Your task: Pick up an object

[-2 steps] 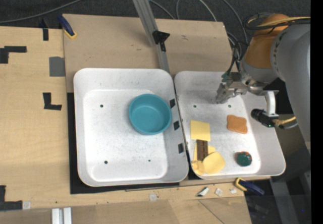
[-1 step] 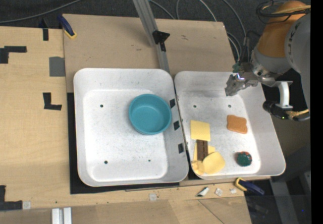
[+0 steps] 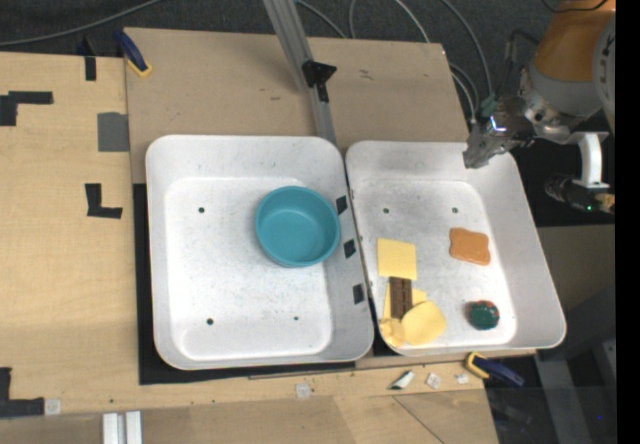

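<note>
Nearest to the camera, at the front of the right bin, lay a cluster of small things: a pale yellow round piece at the front edge, a dark brown bar just behind and touching it, and a yellow square behind the bar. The bar had its long axis running from front to back of the bin. To the right of this cluster, apart from it, was a small dark green ball, and behind the ball, a little apart, an orange piece. In the left bin stood a blue bowl, alone, near the wall between the two bins.

Farthest, the gripper hung over the back right corner of the right bin, at the end of the arm coming from the right. It was small and dark in the view, and I could not tell its state; nothing was visible in it.

The relation that matters: every thing in the right bin lay toward the front from the gripper. The orange piece was the nearest, almost straight to the front of it and with free space around. I judged it the easiest target; the yellow cluster was further and crowded, and the bowl was well apart, across the wall.
</note>
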Controlling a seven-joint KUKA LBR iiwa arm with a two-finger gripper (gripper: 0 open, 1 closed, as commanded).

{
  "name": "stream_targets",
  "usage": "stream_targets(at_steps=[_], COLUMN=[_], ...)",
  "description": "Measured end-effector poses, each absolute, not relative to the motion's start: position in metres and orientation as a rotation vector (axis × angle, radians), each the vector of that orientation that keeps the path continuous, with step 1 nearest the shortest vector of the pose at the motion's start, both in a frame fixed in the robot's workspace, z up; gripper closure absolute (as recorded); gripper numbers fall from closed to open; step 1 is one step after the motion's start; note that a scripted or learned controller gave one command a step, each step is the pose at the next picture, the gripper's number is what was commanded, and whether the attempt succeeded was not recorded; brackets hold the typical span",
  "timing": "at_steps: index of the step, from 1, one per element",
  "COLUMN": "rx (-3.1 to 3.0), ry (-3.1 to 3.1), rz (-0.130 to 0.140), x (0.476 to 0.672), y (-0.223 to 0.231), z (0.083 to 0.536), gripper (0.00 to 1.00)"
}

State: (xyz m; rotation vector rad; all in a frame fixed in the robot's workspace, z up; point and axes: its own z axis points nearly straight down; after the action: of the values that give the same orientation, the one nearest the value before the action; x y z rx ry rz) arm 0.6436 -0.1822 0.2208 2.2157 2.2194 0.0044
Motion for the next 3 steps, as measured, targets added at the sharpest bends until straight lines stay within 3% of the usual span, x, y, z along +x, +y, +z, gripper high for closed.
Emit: stream_targets(at_steps=[1,3], rx=[2.215,2.215], ry=[2.219,2.232], rz=[0.005,0.0], x=[0.641,0.633], y=[-0.186,-0.066], z=[0.284,0.279], gripper=[1.0,1.0])
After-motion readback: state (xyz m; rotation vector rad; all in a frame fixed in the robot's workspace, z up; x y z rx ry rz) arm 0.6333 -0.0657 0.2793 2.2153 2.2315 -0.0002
